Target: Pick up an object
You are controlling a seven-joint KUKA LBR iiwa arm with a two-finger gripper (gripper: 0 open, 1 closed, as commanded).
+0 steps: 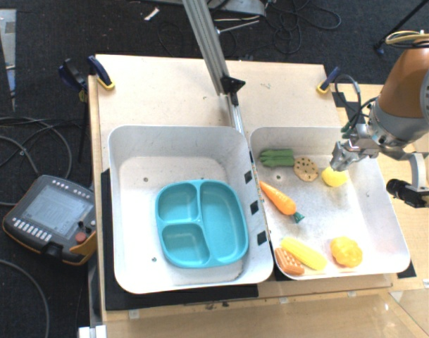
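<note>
The grey arm (404,111) reaches in from the right edge of the camera view, its orange band (408,72) sitting high above the wrist. From there the wrist angles down and to the left, ending in the hand (339,159) at the arm's lowest point. Cables loop along the wrist's upper side (dark against the grey casing). The fingers are too small and blurred to read.

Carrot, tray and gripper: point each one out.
carrot (278,198): camera view, right bin, on the middle of its orange body.
tray (229,254): camera view, left bin, on its near right rim.
gripper (340,158): camera view, right bin's far side, on its tip beside a yellow piece.
</note>
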